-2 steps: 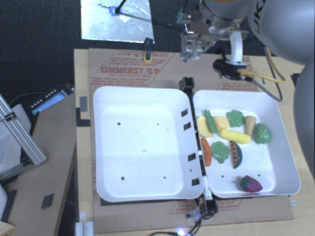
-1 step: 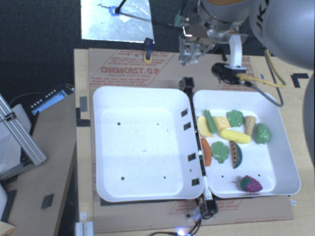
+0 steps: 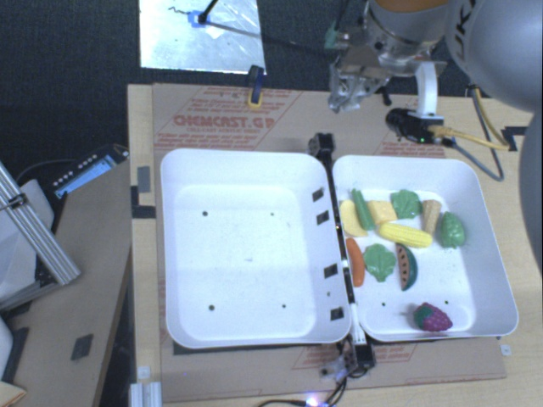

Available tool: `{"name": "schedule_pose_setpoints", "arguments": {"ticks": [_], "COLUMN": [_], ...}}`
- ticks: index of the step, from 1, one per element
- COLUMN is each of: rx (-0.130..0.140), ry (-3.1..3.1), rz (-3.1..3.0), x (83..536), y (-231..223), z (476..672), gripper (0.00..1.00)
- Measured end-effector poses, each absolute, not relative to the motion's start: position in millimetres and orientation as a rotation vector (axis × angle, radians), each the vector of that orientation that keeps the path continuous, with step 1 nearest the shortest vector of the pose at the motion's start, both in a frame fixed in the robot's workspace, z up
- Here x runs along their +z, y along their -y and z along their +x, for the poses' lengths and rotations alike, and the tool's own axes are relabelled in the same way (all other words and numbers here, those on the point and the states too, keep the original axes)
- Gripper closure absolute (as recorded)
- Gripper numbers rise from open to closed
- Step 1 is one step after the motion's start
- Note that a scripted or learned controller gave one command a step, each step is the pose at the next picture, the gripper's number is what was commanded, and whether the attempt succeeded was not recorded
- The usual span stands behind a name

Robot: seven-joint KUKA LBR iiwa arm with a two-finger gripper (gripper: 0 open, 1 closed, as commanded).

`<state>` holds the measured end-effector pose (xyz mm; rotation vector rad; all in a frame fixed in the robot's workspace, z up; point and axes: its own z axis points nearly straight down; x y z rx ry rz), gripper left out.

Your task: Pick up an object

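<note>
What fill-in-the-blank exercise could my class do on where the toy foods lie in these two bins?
1. All the toy foods lie in the ____ bin as the camera sees it.
2. The purple grapes sit nearest that bin's ____ edge.
3. The orange carrot lies beside the ____ between the bins.
4. The gripper is ____ the bins' far edge, above the cardboard.

Missing words: right; near; divider; beyond

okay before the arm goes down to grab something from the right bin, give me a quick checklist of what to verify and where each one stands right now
1. Objects present in the right bin: ok, toy foods clustered there.
2. Gripper clear of the bins: ok, raised beyond their far edge.
3. Gripper open: cannot tell.
4. Isolated target available: ok, purple grapes lie apart near the front.
5. Corn cob free to grasp: not ok, it touches neighbours.
6. Left bin unobstructed for a drop: ok.
</note>
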<state>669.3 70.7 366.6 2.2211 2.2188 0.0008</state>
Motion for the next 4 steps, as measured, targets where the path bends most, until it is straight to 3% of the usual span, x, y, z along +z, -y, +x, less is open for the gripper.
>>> {"name": "schedule_pose_setpoints", "arguments": {"ticks": [2,3,4], "rx": [0.005,0.005,0.001], "ry": [-2.224,-2.225,-2.219], "rz": [2.216,2.216,2.22], "x": [401.3,430.3,406.2], "y": [-66.2,-68.7,-34.6], "z": [659.2,636.7,665.6], "gripper": [1.0,1.0,1.0]}}
